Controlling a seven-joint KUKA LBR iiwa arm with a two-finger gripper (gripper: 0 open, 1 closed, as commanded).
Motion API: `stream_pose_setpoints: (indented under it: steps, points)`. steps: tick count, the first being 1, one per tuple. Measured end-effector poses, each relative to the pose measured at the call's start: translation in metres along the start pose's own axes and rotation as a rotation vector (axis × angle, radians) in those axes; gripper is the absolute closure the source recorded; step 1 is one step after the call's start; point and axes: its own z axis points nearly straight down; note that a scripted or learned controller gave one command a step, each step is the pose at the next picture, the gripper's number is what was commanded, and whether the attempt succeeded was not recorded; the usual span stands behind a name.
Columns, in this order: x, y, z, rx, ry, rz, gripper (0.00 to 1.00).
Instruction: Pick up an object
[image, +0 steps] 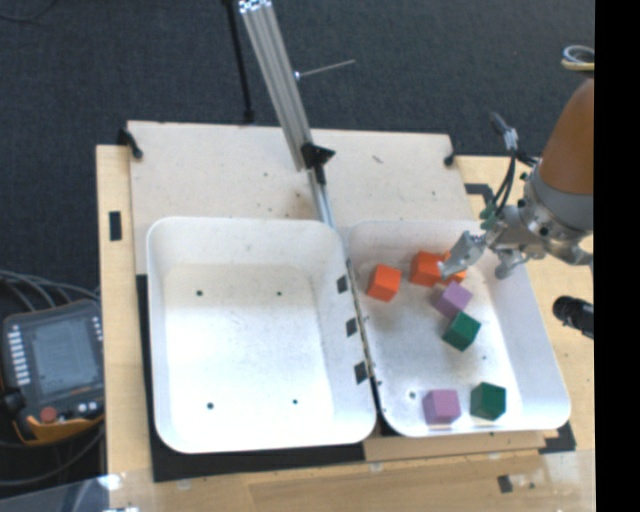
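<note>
The right bin (530, 340) holds several small cubes. Two orange cubes (383, 282) (428, 268) lie near its back left. A purple cube (453, 298) and a green cube (461, 330) sit close together in the middle. Another purple cube (440, 405) and another green cube (488, 400) rest by the front wall. My gripper (482, 262) hangs over the back right of this bin, open, with nothing between its fingers. Its left fingertip (459, 258) is just right of the second orange cube and above the middle purple cube.
The left bin (160, 300) stands beside the right one, their walls meeting at the middle. A slanted aluminium pole (285, 90) rises from behind the bins. A teach pendant (55, 360) lies off the bench at the left.
</note>
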Motion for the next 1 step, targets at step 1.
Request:
stream_pose_setpoints:
  steps: [1]
  points:
    - [-0.0002,0.0000,0.0000,-0.001,0.000,0.002,0.00]
